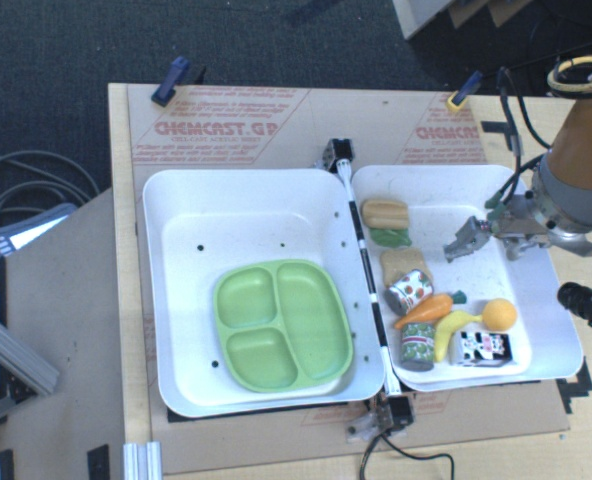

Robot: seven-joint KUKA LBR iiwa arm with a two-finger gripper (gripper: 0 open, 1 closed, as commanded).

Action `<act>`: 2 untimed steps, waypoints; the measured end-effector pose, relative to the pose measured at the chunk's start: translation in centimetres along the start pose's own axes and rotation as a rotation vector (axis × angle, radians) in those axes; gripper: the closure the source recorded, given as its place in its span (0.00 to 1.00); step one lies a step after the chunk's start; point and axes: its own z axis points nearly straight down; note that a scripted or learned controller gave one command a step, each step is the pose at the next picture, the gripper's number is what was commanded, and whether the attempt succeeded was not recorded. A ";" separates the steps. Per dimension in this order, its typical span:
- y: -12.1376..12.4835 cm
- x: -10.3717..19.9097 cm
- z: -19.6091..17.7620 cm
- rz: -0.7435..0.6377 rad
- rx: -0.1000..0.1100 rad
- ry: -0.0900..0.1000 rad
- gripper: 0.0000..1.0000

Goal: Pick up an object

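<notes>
The right bin [536, 363] holds several toy foods. A tan bun [385, 212] lies at its far left with a green piece [392, 236] just below it. Nearer the front are a beige slab [404, 263], a strawberry-print can [409, 290], a carrot [424, 309], a banana [450, 333], an orange [499, 315], a small tin [416, 349] and a cow-print carton [481, 348]. My gripper [465, 240] hangs over the bare middle of this bin, right of the bun and above the carrot, touching none of them.
The left bin [176, 208] carries a green divided plate [281, 325]. A black clamp strip [361, 258] runs between the bins. My grey arm with its orange band [581, 158] comes in over the right bin's far right corner.
</notes>
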 end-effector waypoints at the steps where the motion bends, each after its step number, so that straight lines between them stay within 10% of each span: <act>1: 2.1 3.1 10.0 0.000 0.003 0.001 0.00; 2: 0.4 3.3 14.1 0.001 0.002 0.001 0.00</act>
